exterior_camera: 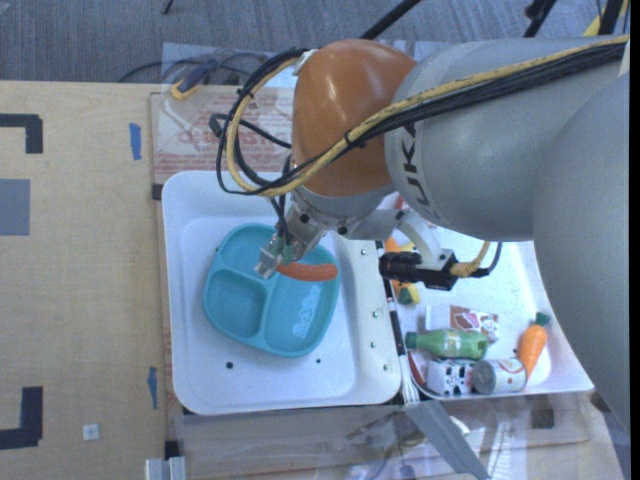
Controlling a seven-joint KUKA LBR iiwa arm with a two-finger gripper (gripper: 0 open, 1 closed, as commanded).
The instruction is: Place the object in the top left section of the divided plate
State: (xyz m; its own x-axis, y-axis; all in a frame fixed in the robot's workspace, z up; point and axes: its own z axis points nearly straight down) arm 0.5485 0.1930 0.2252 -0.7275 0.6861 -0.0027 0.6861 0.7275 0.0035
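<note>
Camera view, looking down at a slant. My arm comes in from the right, grey with the orange band bulking over the back of the left bin. Yellow and black cables loop off the wrist.

My gripper hangs over the teal divided plate, which sits in the left bin. My fingers point down at the plate's upper middle, near where the dividers meet. Spread or pressed together: cannot tell, too small and partly blocked by my own wrist.

The orange-red sausage-like toy lies just right of my fingertips, at the plate's upper right edge, roughly level. Touching my fingers or only beside them: cannot tell. It lies along the plate's rim, not clearly in any one section.

Right bin: a green bottle lying flat, a toy carrot near the right wall, a small can and a black-and-white spotted piece at the front. Bins sit on a wooden bench.
</note>
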